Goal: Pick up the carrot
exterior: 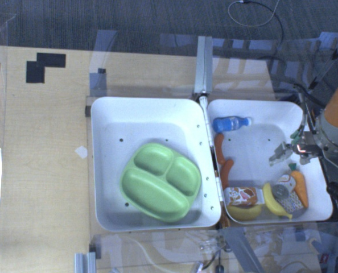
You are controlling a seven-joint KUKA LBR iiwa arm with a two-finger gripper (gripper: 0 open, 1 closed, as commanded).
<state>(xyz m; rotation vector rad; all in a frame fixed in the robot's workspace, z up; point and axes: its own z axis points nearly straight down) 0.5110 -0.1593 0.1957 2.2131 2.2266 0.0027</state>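
The orange carrot [300, 189] lies in the right bin [254, 110] near its right wall, its green top pointing toward the back. My gripper [293, 154] hovers just behind the carrot's green end. The fingers are spread open and hold nothing. The arm comes in from the right edge, with its orange band above the wrist.
A blue bottle [230, 123] lies at the back left of the right bin, and a reddish sausage [222, 159] rests along its left wall. Along the front are a snack box [241, 196], a banana [274, 202] and a can [284, 190] touching the carrot. The left bin [109, 115] holds a green divided plate [160, 180].
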